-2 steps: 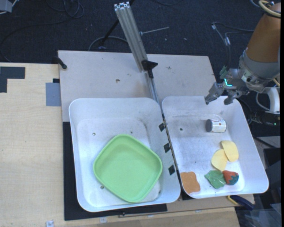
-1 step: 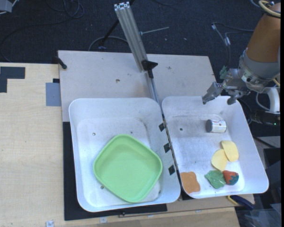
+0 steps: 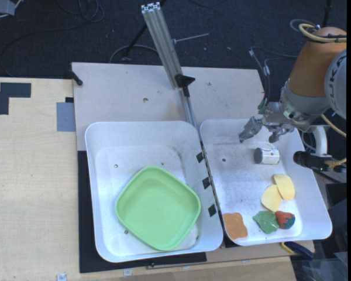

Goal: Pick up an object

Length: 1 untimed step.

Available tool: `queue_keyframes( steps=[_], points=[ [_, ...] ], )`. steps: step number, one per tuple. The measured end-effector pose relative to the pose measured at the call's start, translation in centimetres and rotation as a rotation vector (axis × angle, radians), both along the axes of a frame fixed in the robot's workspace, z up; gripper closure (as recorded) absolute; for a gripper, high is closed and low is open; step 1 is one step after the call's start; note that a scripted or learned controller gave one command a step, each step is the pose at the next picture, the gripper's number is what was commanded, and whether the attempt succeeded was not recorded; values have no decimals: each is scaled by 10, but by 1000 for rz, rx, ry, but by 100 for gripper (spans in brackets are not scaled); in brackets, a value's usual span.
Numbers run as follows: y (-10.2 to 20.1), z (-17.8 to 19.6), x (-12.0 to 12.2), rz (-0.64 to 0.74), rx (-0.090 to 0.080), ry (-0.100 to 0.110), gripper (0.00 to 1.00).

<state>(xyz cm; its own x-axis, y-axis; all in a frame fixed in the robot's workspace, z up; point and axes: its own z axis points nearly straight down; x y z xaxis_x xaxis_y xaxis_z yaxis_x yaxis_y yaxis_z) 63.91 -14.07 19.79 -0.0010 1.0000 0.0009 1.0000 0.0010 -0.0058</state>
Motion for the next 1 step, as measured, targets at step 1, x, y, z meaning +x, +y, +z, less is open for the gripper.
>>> queue_keyframes(
  steps=[1],
  points=[
    [-2, -63, 2, -1, 0, 0, 0]
  ],
)
